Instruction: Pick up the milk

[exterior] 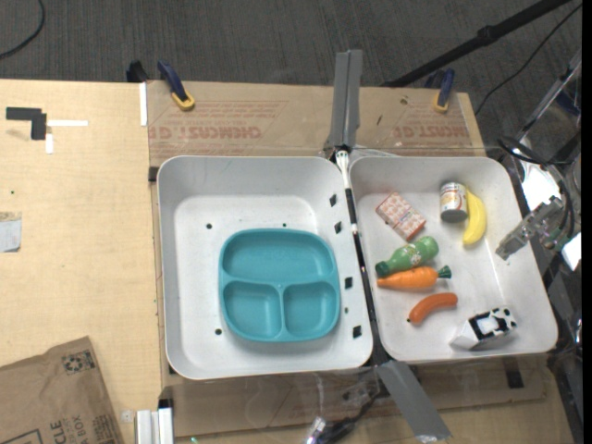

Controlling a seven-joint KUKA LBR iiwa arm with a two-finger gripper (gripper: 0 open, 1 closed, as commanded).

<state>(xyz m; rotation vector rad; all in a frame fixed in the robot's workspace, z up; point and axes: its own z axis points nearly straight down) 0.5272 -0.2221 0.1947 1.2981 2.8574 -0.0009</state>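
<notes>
The milk (485, 329) is a small white carton with black cow patches. It lies tipped over in the near right corner of the right bin (532, 280). My gripper (524, 233) hangs over that bin's right rim, beyond the milk and a little to its right, well apart from it. Nothing shows in its grasp.
The right bin also holds a pink box (400, 215), a can (452, 201), a banana (474, 218), a green bottle (407, 255), a carrot (411, 278) and an orange sausage (432, 306), which lies just left of the milk. A teal divided plate (278, 284) sits in the left bin (185, 248).
</notes>
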